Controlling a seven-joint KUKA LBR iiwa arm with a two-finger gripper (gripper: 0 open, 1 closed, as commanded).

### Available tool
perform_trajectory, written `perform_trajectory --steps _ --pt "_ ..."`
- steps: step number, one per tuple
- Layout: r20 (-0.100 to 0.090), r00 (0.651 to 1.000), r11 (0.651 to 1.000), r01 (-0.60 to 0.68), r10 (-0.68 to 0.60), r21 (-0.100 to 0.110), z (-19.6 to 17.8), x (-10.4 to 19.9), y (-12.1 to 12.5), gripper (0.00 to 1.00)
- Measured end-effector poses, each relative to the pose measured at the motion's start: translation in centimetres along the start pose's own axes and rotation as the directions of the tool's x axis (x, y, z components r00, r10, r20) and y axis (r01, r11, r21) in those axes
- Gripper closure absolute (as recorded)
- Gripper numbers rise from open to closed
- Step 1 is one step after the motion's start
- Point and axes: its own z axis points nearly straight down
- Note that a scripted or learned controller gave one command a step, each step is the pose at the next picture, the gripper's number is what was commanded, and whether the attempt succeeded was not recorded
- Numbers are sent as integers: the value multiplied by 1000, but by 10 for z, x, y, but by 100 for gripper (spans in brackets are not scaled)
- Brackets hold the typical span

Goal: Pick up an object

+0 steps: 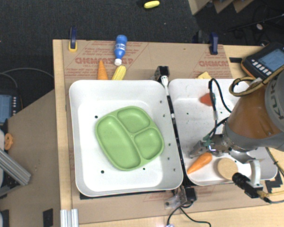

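No object is seen lifted yet: the two-finger gripper (200,149) is lowered into the shallow white right bin (189,105) just beside the orange plastic carrot (200,162), and its finger state cannot be told.

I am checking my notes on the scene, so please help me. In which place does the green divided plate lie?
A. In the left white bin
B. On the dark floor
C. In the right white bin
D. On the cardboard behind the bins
A: the green divided plate lies flat in the middle of the left white bin, while the orange carrot and the arm are in the right white bin.
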Motion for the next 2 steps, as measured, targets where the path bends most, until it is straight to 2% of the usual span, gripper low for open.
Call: perform_trajectory --steps 1,2 --pt "5 1000 1000 -2 2 -9 -11 -3 3 100" --pt "2 1000 1000 10 -10 -22 -107 58 80 100"
